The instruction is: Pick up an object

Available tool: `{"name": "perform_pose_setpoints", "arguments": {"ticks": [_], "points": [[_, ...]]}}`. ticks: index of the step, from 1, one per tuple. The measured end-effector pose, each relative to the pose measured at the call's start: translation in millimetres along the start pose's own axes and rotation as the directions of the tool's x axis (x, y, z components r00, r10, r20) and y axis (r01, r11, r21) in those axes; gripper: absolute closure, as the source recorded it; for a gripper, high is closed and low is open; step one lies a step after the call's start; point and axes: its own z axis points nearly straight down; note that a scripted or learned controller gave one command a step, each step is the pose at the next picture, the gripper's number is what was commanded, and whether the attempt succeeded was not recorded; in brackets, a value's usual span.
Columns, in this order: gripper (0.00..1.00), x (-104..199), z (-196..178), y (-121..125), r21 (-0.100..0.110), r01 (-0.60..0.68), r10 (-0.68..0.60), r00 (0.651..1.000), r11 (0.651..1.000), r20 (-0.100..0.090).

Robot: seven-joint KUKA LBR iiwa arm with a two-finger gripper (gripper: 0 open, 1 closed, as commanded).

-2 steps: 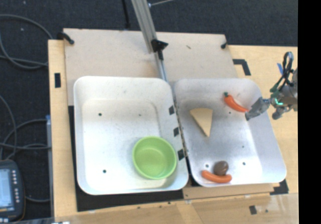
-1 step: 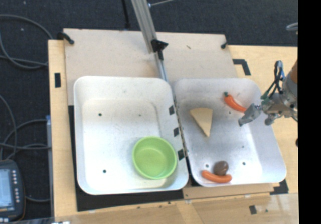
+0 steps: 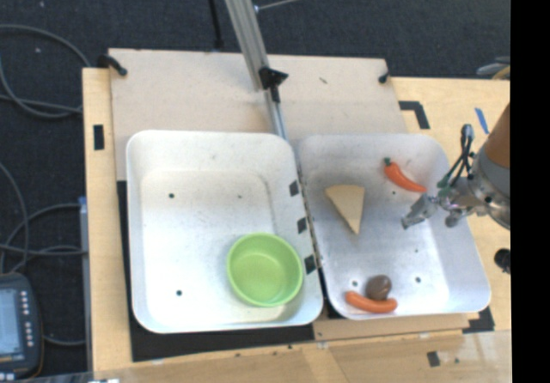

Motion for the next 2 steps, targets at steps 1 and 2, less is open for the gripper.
{"name": "perform_pose_setpoints", "arguments": {"ticks": [1,2], "points": [[0.00,3,62,-6,0.002,0.000,0.000,1.000,1.000,-0.001],[1.00,2,47,-3,-0.009,-0.003,0.003,1.000,1.000,-0.001]]}}
